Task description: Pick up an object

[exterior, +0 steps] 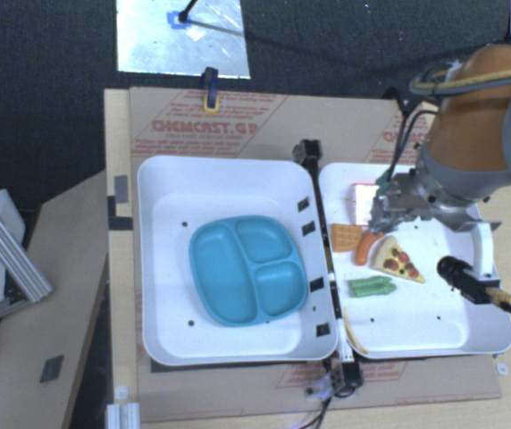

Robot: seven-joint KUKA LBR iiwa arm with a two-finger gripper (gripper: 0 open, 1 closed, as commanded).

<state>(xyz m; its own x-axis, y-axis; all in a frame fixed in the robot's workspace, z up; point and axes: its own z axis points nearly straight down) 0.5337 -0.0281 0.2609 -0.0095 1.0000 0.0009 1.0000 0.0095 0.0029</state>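
Grey claw (382, 217) hides its own tips above the sausage (366, 247); grip unreadable.

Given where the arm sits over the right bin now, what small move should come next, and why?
Probably a short straight descent: the tool hangs just above the orange hot dog, which lies between the waffle piece and pizza slice, so little sideways correction seems needed.

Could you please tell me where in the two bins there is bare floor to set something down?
Left bin: a bare ring around the blue divided plate, widest along the far wall. Right bin: bare near half below the green piece. Crowded around the gripper, sausage and pizza slice.
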